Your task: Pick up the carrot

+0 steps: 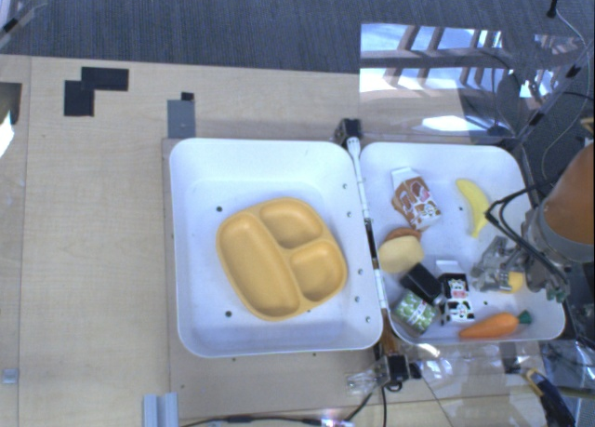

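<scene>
The carrot (488, 326) is orange with a green stub at its right end. It lies flat along the front edge of the right bin (437, 157). My gripper (499, 270) hangs over the right side of that bin, a little behind and above the carrot and apart from it. A small yellow piece (516, 278) shows right beside the gripper, and I cannot tell whether the gripper is touching it. The arm's orange band (572, 202) comes in from the right edge.
The right bin also holds a snack packet (415, 200), a banana (474, 204), a pale potato (401, 252), a black block (421, 281), a green can (413, 312) and a cow-print carton (455, 299) just left of the carrot. A yellow divided plate (281, 256) lies in the left bin (200, 230).
</scene>
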`<move>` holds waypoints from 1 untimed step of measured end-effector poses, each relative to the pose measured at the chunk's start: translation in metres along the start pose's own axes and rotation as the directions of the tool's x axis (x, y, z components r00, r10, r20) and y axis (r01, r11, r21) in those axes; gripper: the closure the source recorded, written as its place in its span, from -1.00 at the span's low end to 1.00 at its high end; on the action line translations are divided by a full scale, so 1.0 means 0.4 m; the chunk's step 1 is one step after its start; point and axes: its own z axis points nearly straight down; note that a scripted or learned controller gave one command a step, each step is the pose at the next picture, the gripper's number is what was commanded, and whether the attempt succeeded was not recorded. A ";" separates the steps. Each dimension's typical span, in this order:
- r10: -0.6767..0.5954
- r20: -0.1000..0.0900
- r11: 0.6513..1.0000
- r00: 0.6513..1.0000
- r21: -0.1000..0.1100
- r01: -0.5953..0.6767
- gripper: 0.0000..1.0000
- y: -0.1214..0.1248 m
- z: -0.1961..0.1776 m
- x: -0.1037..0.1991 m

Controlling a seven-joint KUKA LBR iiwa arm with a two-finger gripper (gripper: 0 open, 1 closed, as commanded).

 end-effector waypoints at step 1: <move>-0.140 -0.009 0.990 0.990 -0.003 0.140 1.00 0.041 0.038 -0.224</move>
